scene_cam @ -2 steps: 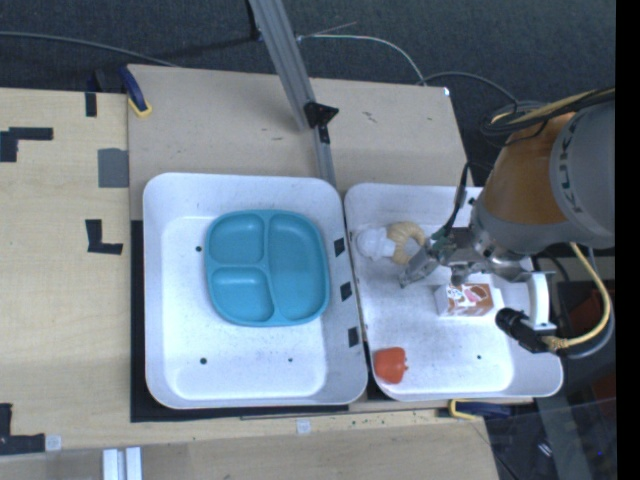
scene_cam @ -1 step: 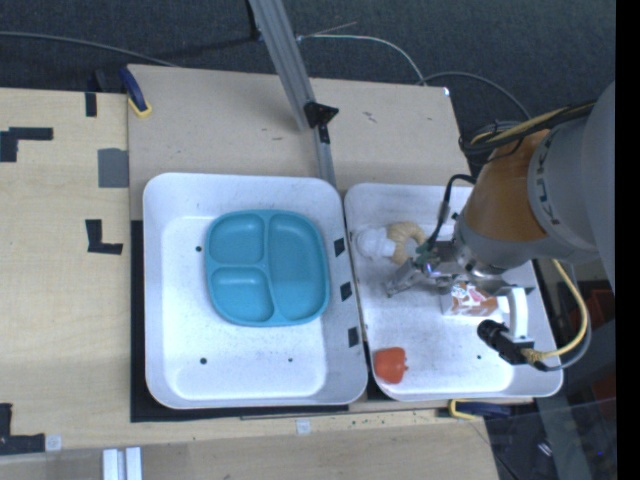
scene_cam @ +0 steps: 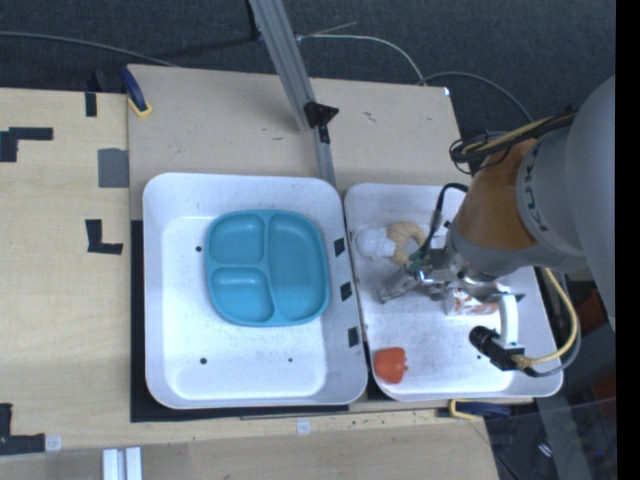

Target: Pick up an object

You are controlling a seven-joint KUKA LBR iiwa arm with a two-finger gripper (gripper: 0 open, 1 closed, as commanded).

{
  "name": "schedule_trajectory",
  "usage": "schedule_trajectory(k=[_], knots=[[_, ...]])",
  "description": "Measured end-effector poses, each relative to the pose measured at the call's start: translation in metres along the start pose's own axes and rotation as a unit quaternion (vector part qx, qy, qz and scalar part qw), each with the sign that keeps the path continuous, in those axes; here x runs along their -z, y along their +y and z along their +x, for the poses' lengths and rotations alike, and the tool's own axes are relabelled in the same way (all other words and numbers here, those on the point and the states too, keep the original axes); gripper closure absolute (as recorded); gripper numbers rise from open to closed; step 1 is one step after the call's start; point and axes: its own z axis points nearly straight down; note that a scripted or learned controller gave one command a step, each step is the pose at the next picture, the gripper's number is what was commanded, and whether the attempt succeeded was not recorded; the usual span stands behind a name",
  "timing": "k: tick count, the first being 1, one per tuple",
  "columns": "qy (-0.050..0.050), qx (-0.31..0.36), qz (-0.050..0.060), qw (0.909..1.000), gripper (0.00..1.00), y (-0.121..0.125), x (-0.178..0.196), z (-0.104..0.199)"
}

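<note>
**Tool low in the right bin, beside the pale objects**

My arm point(scene_cam: 530, 203) reaches in from the right, grey with the orange band above the wrist, and my tool point(scene_cam: 400, 283) sits low over the right bin point(scene_cam: 520, 383), its metal end aimed left toward the divide between the bins. I cannot tell from this slant whether it is spread or pressed together, and I see nothing clearly pinched in it.

Just above and left of the tool tip lie two small things close together: a white rounded object point(scene_cam: 372, 242), smooth and bulb-like, and a tan lumpy object point(scene_cam: 406, 234) touching or nearly touching its right side. Together they run roughly left to right along the upper part of the bin; their outlines are too blurred for me to give a firmer axis for either.

In the near left corner of the same bin lies an orange-red object point(scene_cam: 390, 364), small, rounded and blocky, well apart from the tool. Its long axis is not clear.

The left bin point(scene_cam: 165, 298) is white, shallow and round-cornered, and holds a teal divided plate point(scene_cam: 268, 268), smooth plastic with three compartments, lying flat.

Both bins rest on a tan wooden surface point(scene_cam: 220, 118). A grey metal bar point(scene_cam: 285, 48) slants down from the top to the gap between the bins. A black and yellow cable point(scene_cam: 520, 358) loops by my wrist at the bin's right side.
</note>
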Motion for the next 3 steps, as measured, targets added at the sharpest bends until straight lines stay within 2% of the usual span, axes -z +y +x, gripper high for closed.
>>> schedule_trajectory(k=[1,2,3], knots=[[0.001,0.000,0.001,1.0000,1.00,0.000,0.010,0.001],[0.000,-0.001,-0.002,1.0000,1.00,0.004,0.053,0.001],[-0.001,0.000,-0.003,1.0000,1.00,0.005,0.116,0.000]])
